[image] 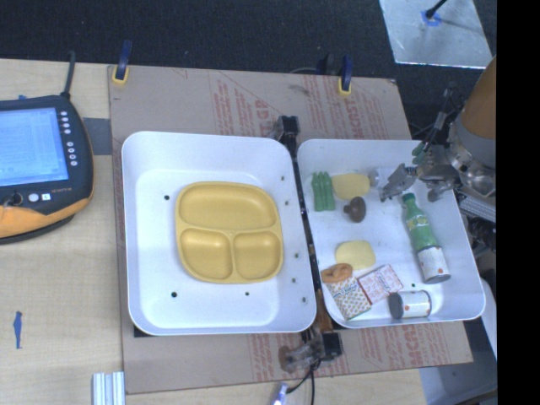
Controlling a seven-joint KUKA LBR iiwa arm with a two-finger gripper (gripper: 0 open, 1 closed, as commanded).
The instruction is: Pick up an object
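cardboard sheet (253,108): red print, unreadable | pendant screen (32,148): text too small to read

Open floor is lying mid-bin in the right bin (472,298), while the green bottle (420,234) and the small jar (411,305) are crowding its right and front edges.

- Bearing cardboard sheet (253,99) on wooden bench (51,294), clamped at far edge.
- Carrying left white bin (143,226) and right white bin (460,306) side by side.
- Supporting control pendant (38,163) at left.
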